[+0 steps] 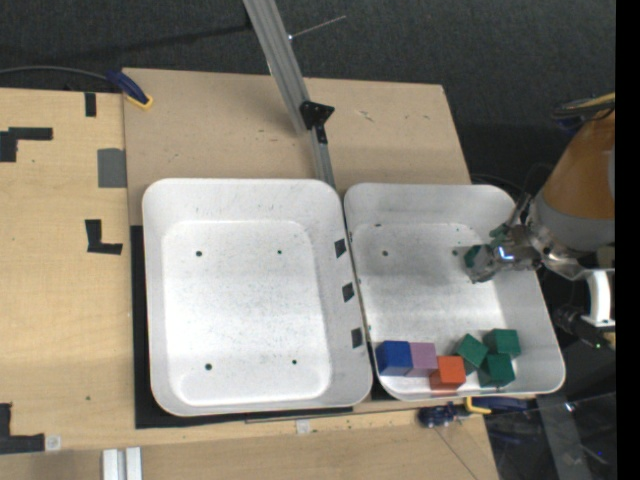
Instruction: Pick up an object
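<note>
My gripper hangs over the right side of the right bin, reaching in from the right. A small dark green block sits between its fingers at the tip, above the bin floor. Along the bin's near edge lie a blue block, a purple block, an orange block and three green blocks clustered in the near right corner.
The left bin lies beside the right one, with small black clips along the shared rim. A slanted metal bar runs from the top down to the bins' far edge. The wooden bench extends to the left.
</note>
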### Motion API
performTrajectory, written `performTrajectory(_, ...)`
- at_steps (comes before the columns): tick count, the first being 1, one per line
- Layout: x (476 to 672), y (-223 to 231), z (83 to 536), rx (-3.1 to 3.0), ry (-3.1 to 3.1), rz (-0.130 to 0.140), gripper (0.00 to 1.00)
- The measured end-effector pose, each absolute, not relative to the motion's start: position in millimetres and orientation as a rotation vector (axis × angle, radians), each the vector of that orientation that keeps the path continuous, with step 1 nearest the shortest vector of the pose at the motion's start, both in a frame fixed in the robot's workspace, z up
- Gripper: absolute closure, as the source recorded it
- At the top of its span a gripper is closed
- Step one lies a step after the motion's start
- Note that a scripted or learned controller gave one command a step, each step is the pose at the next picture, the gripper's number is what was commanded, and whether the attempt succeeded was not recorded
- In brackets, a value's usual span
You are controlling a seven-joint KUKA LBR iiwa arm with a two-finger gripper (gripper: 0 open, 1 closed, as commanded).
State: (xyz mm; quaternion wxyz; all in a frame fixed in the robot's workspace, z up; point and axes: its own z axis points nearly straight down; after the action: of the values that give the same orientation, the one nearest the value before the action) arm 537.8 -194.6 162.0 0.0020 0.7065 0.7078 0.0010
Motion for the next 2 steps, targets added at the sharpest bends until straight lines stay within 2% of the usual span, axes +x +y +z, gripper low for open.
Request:
performTrajectory(1,532.5,-195.0,222.9,2.216,2.22,0.003,1.0)
performTrajectory(2,533.3,-194.6,243.2,2.219,2.222,0.001,1.0)
